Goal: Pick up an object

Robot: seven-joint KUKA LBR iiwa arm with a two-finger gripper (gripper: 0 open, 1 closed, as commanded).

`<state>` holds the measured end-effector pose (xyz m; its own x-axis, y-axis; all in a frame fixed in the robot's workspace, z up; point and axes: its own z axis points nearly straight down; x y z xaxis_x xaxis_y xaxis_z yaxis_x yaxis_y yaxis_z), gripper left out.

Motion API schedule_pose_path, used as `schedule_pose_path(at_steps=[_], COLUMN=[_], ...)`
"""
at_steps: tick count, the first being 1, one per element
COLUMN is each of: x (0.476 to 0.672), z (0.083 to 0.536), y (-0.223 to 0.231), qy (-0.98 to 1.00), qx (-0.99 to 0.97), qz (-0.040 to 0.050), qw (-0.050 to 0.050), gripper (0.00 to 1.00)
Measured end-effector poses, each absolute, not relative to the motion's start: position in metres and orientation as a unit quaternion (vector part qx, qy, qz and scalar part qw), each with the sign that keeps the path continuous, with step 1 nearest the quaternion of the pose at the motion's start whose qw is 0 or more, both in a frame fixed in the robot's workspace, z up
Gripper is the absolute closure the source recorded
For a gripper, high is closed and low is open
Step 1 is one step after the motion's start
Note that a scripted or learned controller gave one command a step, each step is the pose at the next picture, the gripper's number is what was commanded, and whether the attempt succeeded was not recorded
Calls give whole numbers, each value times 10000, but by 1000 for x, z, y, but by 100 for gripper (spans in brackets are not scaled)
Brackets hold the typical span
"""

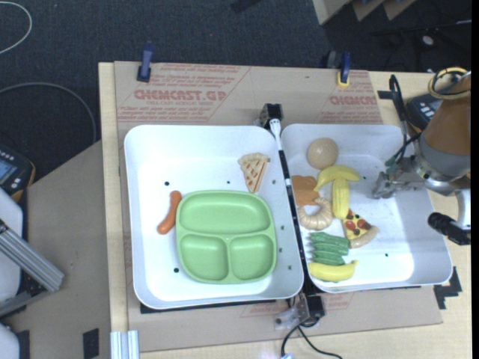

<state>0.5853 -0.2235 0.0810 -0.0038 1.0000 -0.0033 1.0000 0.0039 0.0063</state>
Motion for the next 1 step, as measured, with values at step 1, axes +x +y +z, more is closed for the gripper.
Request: schedule_pose_path(at_steps=[1], x=[574], z=[300], y=[-171], qy=[7088], qx=[7054], qz=[33], qw=[57], gripper=[100])
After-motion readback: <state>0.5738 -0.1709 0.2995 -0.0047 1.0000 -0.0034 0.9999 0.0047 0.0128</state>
